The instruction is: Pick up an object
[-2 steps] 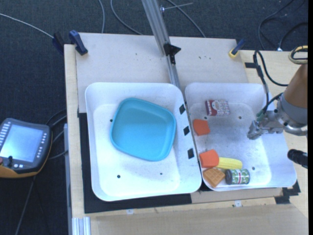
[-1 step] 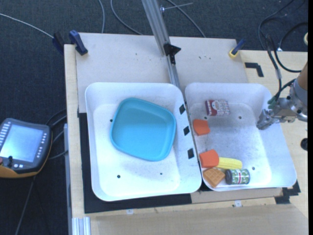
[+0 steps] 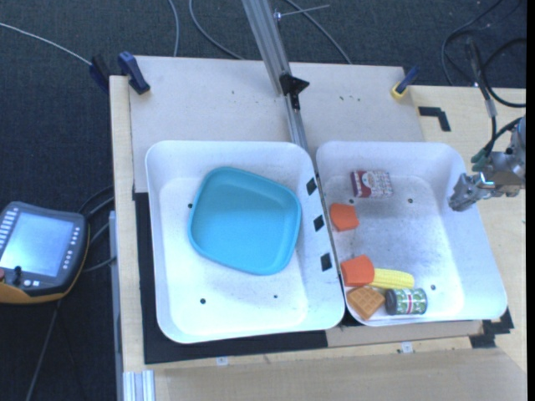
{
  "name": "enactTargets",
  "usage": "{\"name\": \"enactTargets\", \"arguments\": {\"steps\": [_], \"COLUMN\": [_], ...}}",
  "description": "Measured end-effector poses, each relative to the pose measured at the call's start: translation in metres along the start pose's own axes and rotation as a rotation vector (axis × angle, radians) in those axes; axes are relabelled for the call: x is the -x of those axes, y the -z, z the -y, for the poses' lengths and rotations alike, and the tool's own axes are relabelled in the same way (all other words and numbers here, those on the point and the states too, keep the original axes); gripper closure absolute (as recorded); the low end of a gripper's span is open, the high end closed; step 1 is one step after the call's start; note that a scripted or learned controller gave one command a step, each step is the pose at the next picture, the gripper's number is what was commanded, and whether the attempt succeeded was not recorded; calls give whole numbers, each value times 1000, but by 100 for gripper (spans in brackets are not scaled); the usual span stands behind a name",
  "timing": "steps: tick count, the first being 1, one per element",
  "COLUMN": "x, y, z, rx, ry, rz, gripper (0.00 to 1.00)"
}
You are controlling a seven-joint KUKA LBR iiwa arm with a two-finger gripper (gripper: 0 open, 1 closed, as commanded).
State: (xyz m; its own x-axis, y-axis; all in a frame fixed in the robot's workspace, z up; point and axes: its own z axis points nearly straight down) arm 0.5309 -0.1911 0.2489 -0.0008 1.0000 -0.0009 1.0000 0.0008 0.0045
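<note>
The hand (image 3: 465, 192) is kept at the right bin's (image 3: 468, 249) outer rim, probably waiting; whether it is open cannot be told. Nothing is gripped. The objects (image 3: 380, 286) lie grouped well away, across the bin.

No text can be read here. The small red and white carton (image 3: 370, 183) in the right bin (image 3: 476, 249) has print on its face, and the dark can (image 3: 406, 301) has a green label, but both are too small and blurred to read.
</note>
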Motion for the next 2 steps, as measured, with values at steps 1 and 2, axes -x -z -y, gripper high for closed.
{"name": "enactTargets", "arguments": {"steps": [1, 2], "x": [0, -50], "y": [13, 15], "z": [-1, -5], "rx": [-3, -3], "ry": [0, 4], "rz": [-1, -2], "gripper": [100, 100]}}
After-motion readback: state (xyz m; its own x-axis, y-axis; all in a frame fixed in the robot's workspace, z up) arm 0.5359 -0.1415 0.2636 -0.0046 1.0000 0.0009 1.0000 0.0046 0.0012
